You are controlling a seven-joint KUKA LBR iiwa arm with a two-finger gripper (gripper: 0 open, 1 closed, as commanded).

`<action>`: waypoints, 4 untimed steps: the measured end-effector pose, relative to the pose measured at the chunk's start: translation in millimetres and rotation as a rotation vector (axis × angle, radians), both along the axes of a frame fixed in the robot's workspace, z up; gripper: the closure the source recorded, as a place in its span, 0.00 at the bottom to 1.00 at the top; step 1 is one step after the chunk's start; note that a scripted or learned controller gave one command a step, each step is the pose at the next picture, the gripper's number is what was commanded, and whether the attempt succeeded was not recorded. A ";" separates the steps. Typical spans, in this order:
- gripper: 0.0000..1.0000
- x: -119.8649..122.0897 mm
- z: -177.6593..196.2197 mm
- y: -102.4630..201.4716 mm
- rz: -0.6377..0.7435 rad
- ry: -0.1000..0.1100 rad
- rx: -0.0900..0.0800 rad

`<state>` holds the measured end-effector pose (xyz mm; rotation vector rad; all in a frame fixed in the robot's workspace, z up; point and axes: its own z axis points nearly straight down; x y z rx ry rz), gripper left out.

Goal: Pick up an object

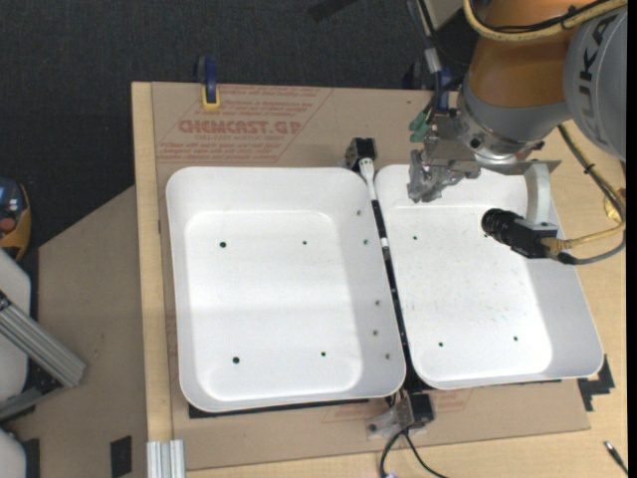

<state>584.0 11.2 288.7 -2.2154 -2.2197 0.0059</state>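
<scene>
One arm: a grey KUKA arm (593,43) with a broad orange band (532,13) above the wrist enters from the upper right corner and slants down and to the left over the bench.
Wrist: the grey wrist sits below the orange band, above the far edge of the right shallow white plastic bin (498,366), with cables looping around it.
Pincer: the small metal two-finger gripper (429,185) points down at the far left corner of the right bin, close to that bin's rim and near the dark seam between the bins.
Pincer opening: it cannot be told from this slanted view whether it is spread or closed.
Pincer contents: nothing can be made out in its grasp.
Task's thing: no loose object to pick up can be made out at this size; the right bin floor under the pincer appears as plain white with a few small dark dots.
Black cylinder: a short black cylindrical part (508,229) with a cable hangs off a white bracket on the arm, over the right bin, to the right of the pincer.
Left bin: the left shallow white plastic bin (269,297) lies well apart from the pincer.
Board: both bins rest on a brown board printed with red lettering (249,118), with a blue clamp (209,76) on its far edge.
</scene>
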 end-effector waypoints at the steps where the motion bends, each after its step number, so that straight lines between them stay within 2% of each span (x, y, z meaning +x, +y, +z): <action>1: 1.00 -10.3 25.8 7.3 -0.001 -0.010 -0.001; 2: 1.00 -9.1 55.6 0.8 -0.002 -0.012 -0.002; 3: 1.00 -28.4 53.2 -11.6 -0.003 -0.004 -0.001; 4: 1.00 -33.2 73.5 -23.6 -0.003 -0.011 -0.002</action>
